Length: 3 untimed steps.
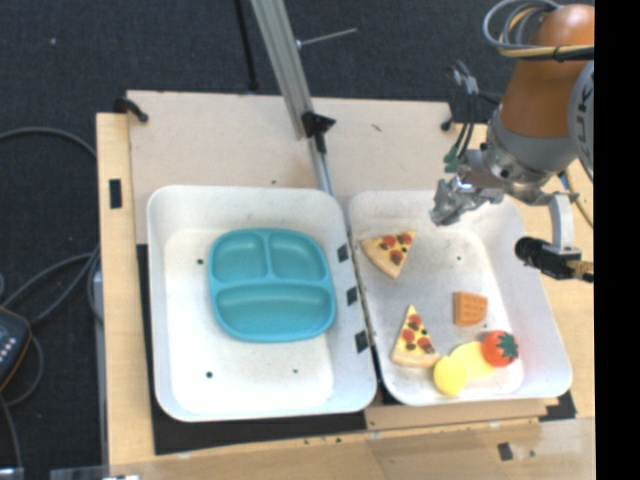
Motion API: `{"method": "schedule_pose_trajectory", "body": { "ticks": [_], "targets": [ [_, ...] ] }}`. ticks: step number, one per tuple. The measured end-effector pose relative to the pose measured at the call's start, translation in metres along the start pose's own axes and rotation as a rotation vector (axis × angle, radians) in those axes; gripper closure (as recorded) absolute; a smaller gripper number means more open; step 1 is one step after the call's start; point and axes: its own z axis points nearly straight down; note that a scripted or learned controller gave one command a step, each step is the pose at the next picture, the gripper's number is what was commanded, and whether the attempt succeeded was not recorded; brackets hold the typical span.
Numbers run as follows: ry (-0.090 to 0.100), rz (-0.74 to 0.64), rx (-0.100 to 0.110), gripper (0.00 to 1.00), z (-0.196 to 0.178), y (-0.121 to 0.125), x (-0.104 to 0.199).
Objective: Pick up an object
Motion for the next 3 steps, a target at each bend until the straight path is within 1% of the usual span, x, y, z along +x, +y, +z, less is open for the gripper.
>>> {"method": "schedule_pose_trajectory", "body": {
  "ticks": [1,2,3],
  "targets": [
    [0.001,0.0,0.003,1.0,0.015,0.003,0.058],
    [0.002,-0.001,0.002,1.0,0.015,0.001,0.118],
    [0.001,0.0,0.005,1.0,0.026,-0.002,0.17]
  ]
}}
